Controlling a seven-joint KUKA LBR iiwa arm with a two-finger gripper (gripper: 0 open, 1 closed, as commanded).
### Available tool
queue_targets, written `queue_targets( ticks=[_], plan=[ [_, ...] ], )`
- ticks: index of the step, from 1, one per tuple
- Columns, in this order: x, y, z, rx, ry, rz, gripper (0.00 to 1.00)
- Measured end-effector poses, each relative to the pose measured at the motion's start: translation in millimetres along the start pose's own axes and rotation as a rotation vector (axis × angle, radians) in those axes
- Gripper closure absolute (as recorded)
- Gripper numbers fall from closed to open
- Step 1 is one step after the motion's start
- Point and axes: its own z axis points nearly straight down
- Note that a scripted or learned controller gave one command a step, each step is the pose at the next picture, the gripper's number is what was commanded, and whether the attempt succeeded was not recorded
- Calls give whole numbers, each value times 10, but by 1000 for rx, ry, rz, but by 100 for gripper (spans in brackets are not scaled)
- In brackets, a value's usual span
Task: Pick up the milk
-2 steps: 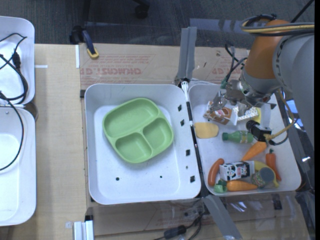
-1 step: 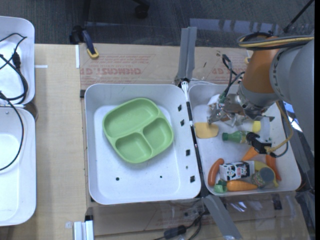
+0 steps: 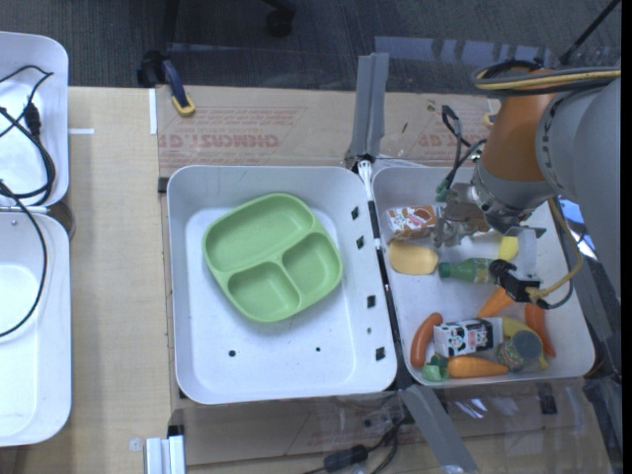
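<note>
The milk is a small white carton with black cow patches. It lies on its side near the front of the right bin, between a red sausage and a round grey-blue item. My gripper hangs over the back half of that bin, above a green bottle and beside a snack packet. It sits well behind the milk and apart from it. The grey arm with its orange band comes in from the right.
A yellow food piece, a small yellow block and several carrots crowd the right bin around the milk. The left bin holds a green divided plate. A raised divider separates the bins.
</note>
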Motion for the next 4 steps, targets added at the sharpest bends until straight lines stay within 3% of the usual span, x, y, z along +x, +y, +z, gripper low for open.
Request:
queue_targets(
  ticks=[1, 2, 3, 4],
  plan=[
    [749, 362, -944, -6, 0, 175, 100],
    [629, 339, -935, -4, -1, 63, 100],
    [631, 340, -934, -4, -1, 62, 0],
    [555, 369, -996, -4, 0, 405, 0]
  ],
)
